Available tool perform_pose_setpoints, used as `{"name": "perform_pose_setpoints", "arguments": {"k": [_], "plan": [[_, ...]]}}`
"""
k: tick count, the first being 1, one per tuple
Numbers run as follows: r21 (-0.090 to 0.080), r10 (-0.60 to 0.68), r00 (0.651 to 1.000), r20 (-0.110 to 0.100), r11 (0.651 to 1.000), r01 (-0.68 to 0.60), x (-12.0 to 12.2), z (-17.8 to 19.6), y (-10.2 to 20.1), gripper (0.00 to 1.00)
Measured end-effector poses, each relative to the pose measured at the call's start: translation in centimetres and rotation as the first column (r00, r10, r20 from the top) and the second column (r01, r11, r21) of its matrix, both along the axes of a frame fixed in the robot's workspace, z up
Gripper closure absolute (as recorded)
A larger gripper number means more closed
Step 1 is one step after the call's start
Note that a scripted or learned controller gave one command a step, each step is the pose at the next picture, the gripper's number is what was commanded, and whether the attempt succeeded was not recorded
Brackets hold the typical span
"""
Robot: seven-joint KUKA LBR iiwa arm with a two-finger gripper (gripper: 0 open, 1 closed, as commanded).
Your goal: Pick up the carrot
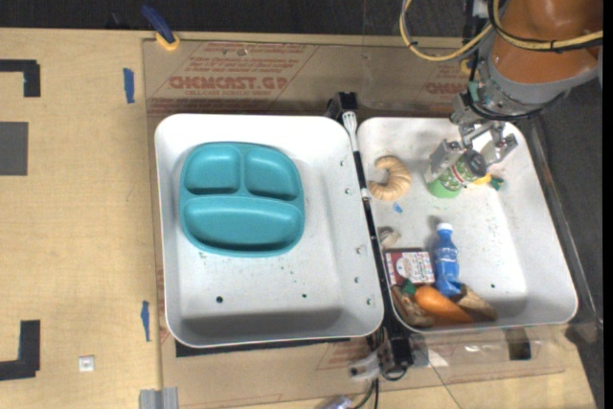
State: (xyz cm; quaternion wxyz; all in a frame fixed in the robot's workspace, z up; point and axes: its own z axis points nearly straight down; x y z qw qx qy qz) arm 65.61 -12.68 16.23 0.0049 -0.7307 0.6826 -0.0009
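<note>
From my gripper [476, 151], jaws' state I cannot tell, the carrot [442, 303] lies lower-frame, long axis roughly left-right.

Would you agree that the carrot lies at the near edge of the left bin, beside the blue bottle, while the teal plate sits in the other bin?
Not quite: the camera view shows the carrot at the near edge of the right bin, not the left. It does lie beside the blue bottle, and the teal plate sits in the other bin, the left bin.
</note>
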Motion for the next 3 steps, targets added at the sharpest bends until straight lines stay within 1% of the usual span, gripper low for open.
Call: {"name": "perform_pose_setpoints", "arguments": {"k": [1, 2, 3], "plan": [[0.003, -0.118, 0.993, 0.003, 0.993, 0.118, 1.3, 2.6, 6.1, 0.0], [-0.001, -0.055, 0.998, -0.009, 0.998, 0.055, 1.0, -3.7, 1.1, 0.0], [0.0, -0.133, 0.991, 0.0, 0.991, 0.133, 1.3, -7.4, -4.1, 0.0]]}}
